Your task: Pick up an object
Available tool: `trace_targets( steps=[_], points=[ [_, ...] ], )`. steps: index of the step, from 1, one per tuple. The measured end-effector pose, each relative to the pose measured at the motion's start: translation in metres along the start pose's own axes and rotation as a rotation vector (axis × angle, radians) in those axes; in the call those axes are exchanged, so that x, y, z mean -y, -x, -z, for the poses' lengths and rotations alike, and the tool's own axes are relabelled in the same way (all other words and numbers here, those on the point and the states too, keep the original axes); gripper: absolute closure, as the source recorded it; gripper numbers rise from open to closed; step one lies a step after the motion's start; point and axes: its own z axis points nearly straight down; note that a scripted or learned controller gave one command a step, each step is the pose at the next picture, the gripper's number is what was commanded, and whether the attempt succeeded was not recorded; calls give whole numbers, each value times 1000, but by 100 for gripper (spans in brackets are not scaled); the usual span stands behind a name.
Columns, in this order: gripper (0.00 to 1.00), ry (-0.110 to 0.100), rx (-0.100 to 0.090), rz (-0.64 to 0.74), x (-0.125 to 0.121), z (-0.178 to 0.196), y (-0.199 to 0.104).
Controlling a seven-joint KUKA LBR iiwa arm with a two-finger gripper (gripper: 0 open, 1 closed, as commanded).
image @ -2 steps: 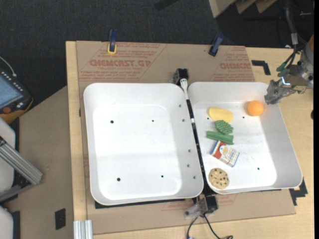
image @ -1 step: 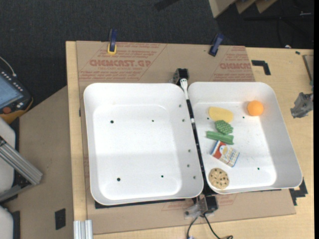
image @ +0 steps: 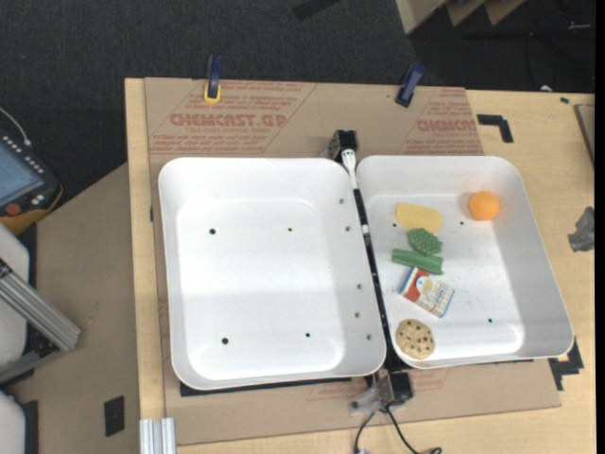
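Observation:
The right bin [image: 529,282] holds several small objects. An orange ball [image: 483,206] lies near its far right corner. A yellow banana-like piece [image: 418,218] sits left of the ball, with a green ridged block [image: 425,242] and a green bar [image: 417,260] just in front of it. Closer to me lie a red, white and blue packet [image: 427,291] and a round cookie [image: 414,339]. A grey bit of my gripper [image: 581,231] pokes in at the right edge, outside the bin and apart from every object.
The left bin [image: 189,253] sits beside the right one, with a black hinge strip [image: 364,244] between them. Both rest on a brown board [image: 284,112] held by two clamps at the back. A cable [image: 378,424] trails off the front edge.

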Motion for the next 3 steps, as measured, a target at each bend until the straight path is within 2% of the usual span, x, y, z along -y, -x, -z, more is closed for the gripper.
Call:
trace_targets(
  steps=[1, 2, 3],
  points=[
    [100, -2, -4, 13, -42, -67, -74],
    [100, 14, 3, 5, 0, 35, -67],
    [100, 1, -1, 5, -1, 6, -74]
  ],
)
